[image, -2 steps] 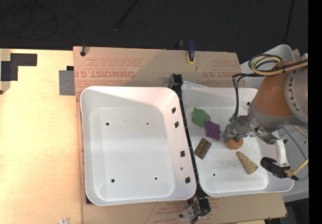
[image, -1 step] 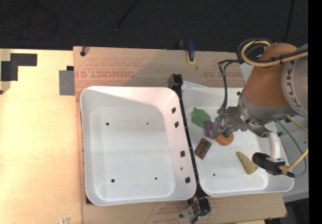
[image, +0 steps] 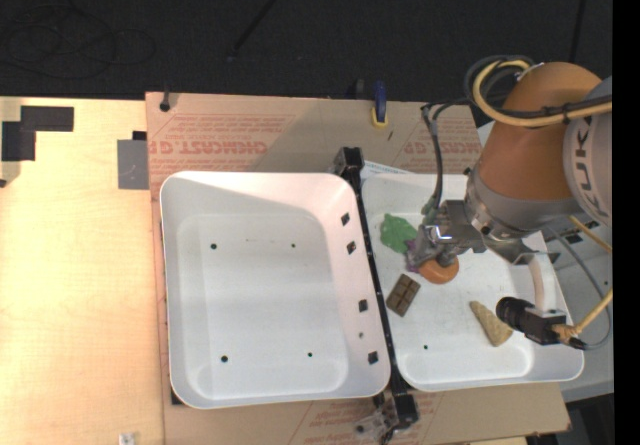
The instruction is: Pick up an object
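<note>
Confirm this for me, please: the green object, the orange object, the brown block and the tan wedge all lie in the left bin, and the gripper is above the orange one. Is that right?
One thing is wrong: they lie in the right bin, not the left. The camera view shows the green object, orange object, brown block and tan wedge there, with the gripper above the orange one.

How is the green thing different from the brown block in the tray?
The green object is bright green with a crumpled, uneven outline; the brown block is dark brown with straight edges. The green object lies farther back in the right bin; the brown block lies nearer, by the divider. Both rest on the bin floor.
</note>
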Robot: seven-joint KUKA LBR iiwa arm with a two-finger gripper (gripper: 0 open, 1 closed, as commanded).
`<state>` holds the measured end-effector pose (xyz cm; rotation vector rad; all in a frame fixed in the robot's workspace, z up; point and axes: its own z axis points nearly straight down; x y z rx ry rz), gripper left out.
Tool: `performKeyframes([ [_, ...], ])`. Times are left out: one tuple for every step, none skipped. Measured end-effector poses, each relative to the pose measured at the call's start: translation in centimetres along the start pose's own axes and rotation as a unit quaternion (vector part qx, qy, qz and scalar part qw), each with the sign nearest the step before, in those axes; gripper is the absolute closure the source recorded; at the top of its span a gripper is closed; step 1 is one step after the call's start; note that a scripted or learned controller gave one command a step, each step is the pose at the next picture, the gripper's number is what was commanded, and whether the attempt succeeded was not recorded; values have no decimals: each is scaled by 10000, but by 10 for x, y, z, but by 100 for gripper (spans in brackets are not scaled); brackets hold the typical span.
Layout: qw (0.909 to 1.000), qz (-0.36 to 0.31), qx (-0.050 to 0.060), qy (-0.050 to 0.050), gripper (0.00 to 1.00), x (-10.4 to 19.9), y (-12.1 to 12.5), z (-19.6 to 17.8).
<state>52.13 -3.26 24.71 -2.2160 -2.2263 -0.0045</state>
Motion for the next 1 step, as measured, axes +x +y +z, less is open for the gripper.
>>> performKeyframes([
  [10000,-6,54,1,100,74,14,64],
])
